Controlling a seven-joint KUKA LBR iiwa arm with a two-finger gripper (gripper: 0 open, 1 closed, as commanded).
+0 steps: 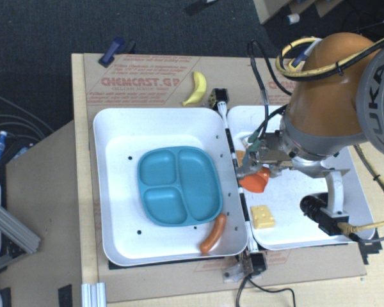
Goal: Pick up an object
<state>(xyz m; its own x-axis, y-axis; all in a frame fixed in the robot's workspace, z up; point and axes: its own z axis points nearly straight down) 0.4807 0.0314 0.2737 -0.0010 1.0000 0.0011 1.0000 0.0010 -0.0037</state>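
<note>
Gripper (248, 164) over the right bin (289, 232), close against its left wall. Just beside it on the near side, a small lump (255, 182) lies on the bin floor, and nearer again, a cheese wedge (263, 216). Left of the gripper, across the wall, the left bin (115, 139) holds a divided plate (179, 185), with a sausage (212, 234) off the plate's near right corner. Behind and left of the gripper, a banana (196, 88) rests on the bench (83, 203), outside both bins.

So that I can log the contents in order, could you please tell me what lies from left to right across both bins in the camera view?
Blue divided plate → sausage → yellow cheese wedge. The orange piece overlaps the wedge sideways, so it is left out.
</note>
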